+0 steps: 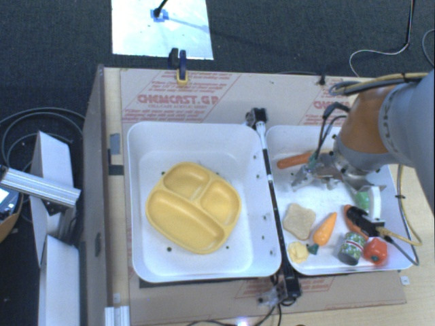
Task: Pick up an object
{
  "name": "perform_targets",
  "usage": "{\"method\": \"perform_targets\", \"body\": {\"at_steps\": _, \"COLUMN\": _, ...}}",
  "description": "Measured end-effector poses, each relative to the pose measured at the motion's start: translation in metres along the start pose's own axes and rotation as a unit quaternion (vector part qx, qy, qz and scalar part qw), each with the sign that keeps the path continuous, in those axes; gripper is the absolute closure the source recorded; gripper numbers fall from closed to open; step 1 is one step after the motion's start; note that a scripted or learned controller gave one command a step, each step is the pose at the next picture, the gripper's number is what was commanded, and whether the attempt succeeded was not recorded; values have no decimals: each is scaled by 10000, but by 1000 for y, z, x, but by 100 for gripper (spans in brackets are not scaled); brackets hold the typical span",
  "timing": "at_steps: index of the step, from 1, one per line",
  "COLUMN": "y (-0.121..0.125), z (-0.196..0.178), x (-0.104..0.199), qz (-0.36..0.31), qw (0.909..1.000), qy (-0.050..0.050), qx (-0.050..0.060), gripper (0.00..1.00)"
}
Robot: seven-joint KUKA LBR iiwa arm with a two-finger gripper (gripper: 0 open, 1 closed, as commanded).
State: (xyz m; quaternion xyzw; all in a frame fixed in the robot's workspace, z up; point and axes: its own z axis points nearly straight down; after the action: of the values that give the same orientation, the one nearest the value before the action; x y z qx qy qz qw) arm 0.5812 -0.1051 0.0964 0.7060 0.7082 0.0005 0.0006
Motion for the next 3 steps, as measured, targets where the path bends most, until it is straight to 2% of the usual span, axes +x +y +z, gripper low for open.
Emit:
{"method": "perform_targets", "body": {"at_steps": 1, "y": -16, "z": 12, "x": -4, "qz": 7, "qw": 10000, "qy": -1, "qx": 6, "gripper": 0}}
{"method": "perform_targets", "body": {"at_steps": 2, "y": 67, "z": 13, "x": 21, "qz": 8, "qw": 10000, "qy": 2, "qx": 11, "gripper": 0}}
{"method": "perform_targets", "body": {"at_steps": 3, "y": 68, "z": 2, "x": 20, "qz": -20, "qw": 10000, "qy": -8, "qx": 2, "gripper": 100}}
